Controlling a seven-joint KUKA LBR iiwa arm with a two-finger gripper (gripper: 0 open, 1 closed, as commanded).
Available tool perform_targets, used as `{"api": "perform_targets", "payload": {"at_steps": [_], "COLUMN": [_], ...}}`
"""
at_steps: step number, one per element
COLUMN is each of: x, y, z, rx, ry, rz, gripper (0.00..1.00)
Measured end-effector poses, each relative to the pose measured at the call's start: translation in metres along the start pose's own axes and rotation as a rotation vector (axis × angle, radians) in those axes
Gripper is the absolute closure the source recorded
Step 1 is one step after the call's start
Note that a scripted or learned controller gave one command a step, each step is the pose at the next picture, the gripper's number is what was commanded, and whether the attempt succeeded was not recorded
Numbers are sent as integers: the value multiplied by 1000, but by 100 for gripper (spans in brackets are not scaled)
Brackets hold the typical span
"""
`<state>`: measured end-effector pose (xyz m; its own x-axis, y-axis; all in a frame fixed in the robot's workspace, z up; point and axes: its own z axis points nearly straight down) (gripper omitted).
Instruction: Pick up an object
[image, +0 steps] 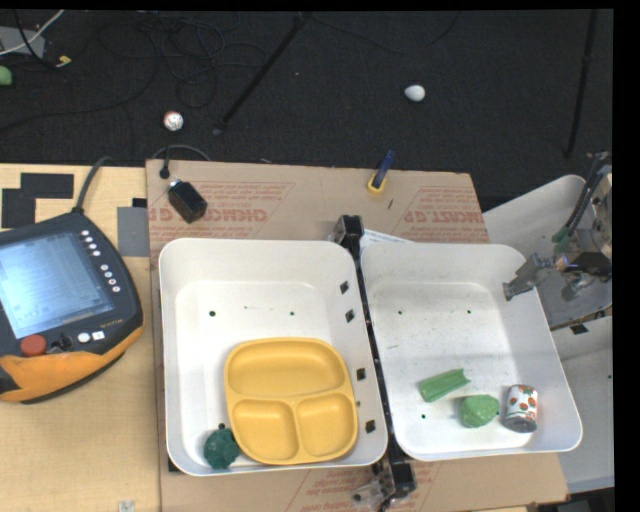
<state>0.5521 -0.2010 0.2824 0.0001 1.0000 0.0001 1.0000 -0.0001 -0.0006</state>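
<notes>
On the bench, two white bins sit side by side. Left bin (190, 290): a yellow divided tray (290, 400), a dark green lump (221, 447) at its corner. Right bin (450, 300): a green stick (442, 385), a green lump (479, 410), a small patterned can (520, 407). At the right edge, the tool (560, 265) is too unclear to tell its state.

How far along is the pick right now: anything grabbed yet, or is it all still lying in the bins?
Nothing looks picked yet. The hand sits at the right bin's upper right edge, away from the items. In that bin the green stick, green lump and small can lie near the front. The yellow tray and dark green lump lie in the left bin. Reaching, grasping and lifting all remain.
</notes>
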Motion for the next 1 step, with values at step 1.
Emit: {"api": "perform_targets", "payload": {"at_steps": [1], "x": [35], "y": [-12], "z": [-240], "rx": [-18], "ry": [-4], "rz": [-3], "gripper": [0]}}
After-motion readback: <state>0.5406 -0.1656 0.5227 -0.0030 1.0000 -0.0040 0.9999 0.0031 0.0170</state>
